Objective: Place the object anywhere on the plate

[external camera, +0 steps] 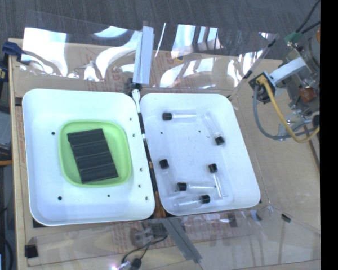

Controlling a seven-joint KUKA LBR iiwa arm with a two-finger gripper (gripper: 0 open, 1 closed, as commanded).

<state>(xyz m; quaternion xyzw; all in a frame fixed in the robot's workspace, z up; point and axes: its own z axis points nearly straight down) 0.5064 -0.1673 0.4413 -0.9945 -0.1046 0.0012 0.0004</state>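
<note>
Camera view shows two white bins side by side on the desk (293, 207). One green plate (123, 145) sits in the left bin (39, 151), with one dark ribbed block (92, 155) lying on it. Six clear black-capped vials (180, 116) are scattered in the right bin (242, 167). At the far right, the hand (298, 89) is cut off; whether spread or pressed together, I cannot tell.
</note>
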